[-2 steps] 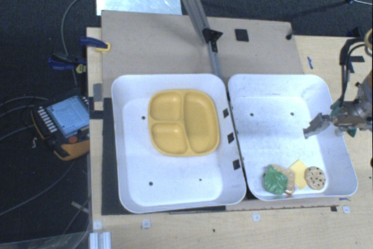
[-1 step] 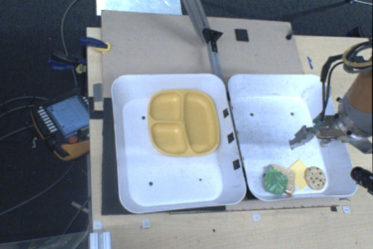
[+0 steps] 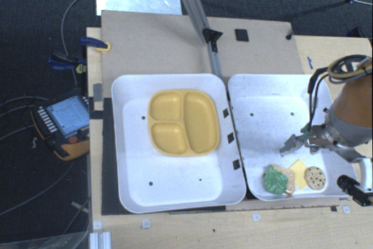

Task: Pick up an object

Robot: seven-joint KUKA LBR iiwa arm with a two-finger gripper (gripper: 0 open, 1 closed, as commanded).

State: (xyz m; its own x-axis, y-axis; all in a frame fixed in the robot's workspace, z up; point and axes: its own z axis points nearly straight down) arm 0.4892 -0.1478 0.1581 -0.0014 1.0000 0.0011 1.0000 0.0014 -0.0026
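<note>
The gripper (image 3: 289, 146) is held low over the right bin (image 3: 262, 96), fingers spread wide, nothing between them. One yellow tray (image 3: 183, 122), one cookie (image 3: 315, 177), one cheese slice (image 3: 298, 171) and one green leaf (image 3: 275, 181) are counted.

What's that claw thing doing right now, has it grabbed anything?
Gripper: open, holding nothing, above the right bin floor, apart from the food items.

From my remote station I see two smooth white plastic bins (image 3: 175, 195) on a matt, cardboard-like board (image 3: 157, 44). A glossy yellow plastic divided plate (image 3: 183, 122) lies in the left bin. Right of the plate, my arm's orange band (image 3: 352, 103) shines; its gripper (image 3: 287, 148) looks like dull metal.
</note>
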